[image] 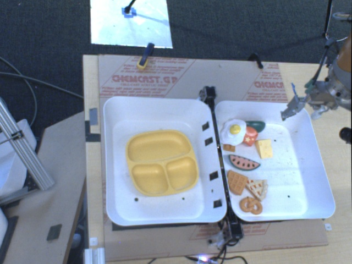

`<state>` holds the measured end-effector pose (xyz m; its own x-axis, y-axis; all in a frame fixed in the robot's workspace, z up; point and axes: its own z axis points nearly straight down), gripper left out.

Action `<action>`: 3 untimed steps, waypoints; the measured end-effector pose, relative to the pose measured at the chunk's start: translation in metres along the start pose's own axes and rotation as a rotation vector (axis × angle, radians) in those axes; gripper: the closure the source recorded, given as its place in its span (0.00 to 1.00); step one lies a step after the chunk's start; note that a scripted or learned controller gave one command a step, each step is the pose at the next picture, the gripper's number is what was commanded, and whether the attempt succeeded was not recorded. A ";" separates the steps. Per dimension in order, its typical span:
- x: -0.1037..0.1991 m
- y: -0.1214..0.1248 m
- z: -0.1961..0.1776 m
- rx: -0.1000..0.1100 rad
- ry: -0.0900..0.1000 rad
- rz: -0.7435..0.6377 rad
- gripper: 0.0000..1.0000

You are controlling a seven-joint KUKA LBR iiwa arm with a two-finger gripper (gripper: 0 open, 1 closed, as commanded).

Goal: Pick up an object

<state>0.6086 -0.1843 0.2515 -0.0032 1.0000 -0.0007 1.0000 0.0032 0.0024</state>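
Note:
Several toy foods lie in the left half of the right bin (pixel 308 164): a fried egg (pixel 235 130), a red piece (pixel 250 138), a dark green piece (pixel 256 126), a cheese wedge (pixel 265 148), a watermelon slice (pixel 243 162), a waffle (pixel 237 182), a pizza slice (pixel 257 189) and a pretzel (pixel 251 205). My gripper (pixel 303 112) hangs over the bin's back right corner, to the right of the green piece and apart from all the food. Its two fingers stand spread, with nothing between them.
The left bin (pixel 118 120) holds a yellow divided plate (pixel 162 162). Both bins sit on a cardboard sheet (pixel 165 76). A yellow-handled tool (pixel 145 56) lies behind the left bin, near a shiny square sheet (pixel 131 15). A metal rail (pixel 22 147) leans at the far left.

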 end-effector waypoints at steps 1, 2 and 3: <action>-0.013 -0.068 0.115 0.015 0.004 0.006 0.00; 0.010 -0.123 0.042 -0.001 0.000 0.002 0.00; 0.025 -0.100 0.166 0.008 0.004 -0.002 0.00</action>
<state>0.5089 -0.1597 0.0849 -0.0053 1.0000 0.0029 1.0000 0.0053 -0.0056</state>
